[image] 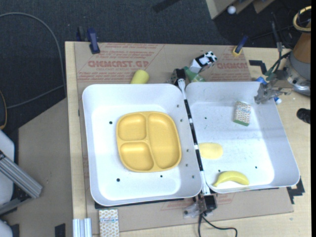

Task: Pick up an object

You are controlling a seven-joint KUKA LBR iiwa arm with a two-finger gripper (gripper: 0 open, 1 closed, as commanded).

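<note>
The desk [74, 73] carries two white bins. The left bin [98, 112] holds a yellow divided plate [148, 141] at its centre. The right bin [276, 147] holds three candidates: a banana [232, 178] at 7 o'clock against the front wall, a pale yellow disc [211, 150] at 9 o'clock near the divider, and a sponge [242, 113] at 12 o'clock. The tool [269, 90] sits at the bin's 1 o'clock rim; its state can't be told.

Risks, approx.: banana hugs the wall, so a finger may hit the rim; the flat disc gives little to pinch; sponge is nearest, prob. safest, but may slide.
</note>
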